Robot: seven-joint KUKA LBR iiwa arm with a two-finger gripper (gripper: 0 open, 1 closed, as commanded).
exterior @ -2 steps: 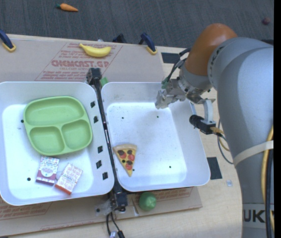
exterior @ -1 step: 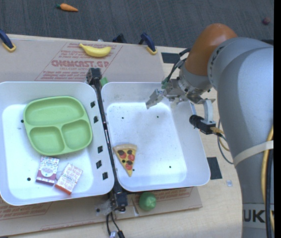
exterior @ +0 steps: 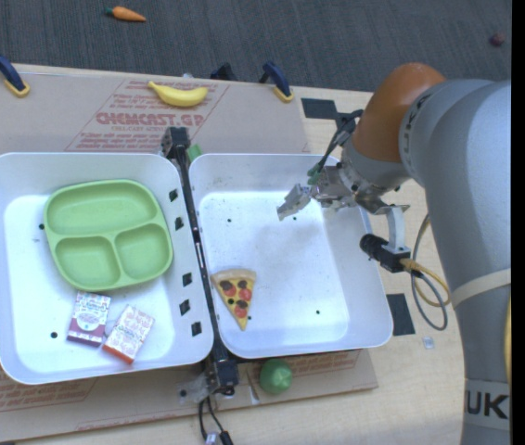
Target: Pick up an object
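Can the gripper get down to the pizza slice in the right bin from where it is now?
Probably yes. The pizza slice lies flat near the right bin's left wall, with bare floor between it and the gripper hovering over the same bin. Nothing lies between them; the wall beside the slice may crowd the approach.

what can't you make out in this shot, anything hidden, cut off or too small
- Tool, camera view: small and blurred, so its finger gap cannot be read.
- Two small packets in the left bin: print too small to read.
- Bench box label: the banana and the bins cover part of the red lettering.
- Green ball: the right bin rim hides its top.
- Arm: cut off by the bottom edge.
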